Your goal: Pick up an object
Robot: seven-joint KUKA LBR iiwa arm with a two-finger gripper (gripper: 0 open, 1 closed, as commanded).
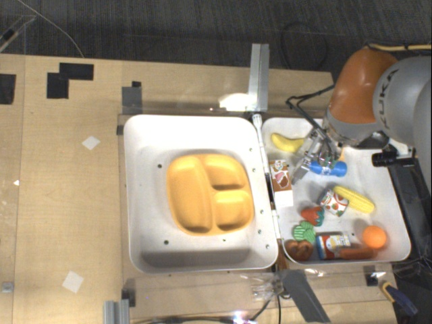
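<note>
The arm (378,93), grey with its orange band, is seen reaching in over the right bin (398,201), and the left bin (142,181), well off to the far side of the pincer, is occupied by a yellow divided tray (206,193) that is left untouched. The pincer (316,159) is lowered among the toys of the right bin, and how wide it stands cannot be told from this slant; nothing can be made out as held. A blue object (332,169) is found touching or just beside the tips, on the arm's side, and it is judged the likeliest target, though contact cannot be confirmed. A banana (286,142) lies just beyond the pincer toward the bench's far edge, a small brown-and-white carton (280,174) just beside it toward the left bin. Nearer the camera, a corn cob (355,198), a red can (335,244), an orange (374,237) and a strawberry-like piece (312,214) are scattered, well apart from the tips. The approach is judged done; the grasp and the lift are yet to be shown, so the pick is counted as not achieved.
</note>
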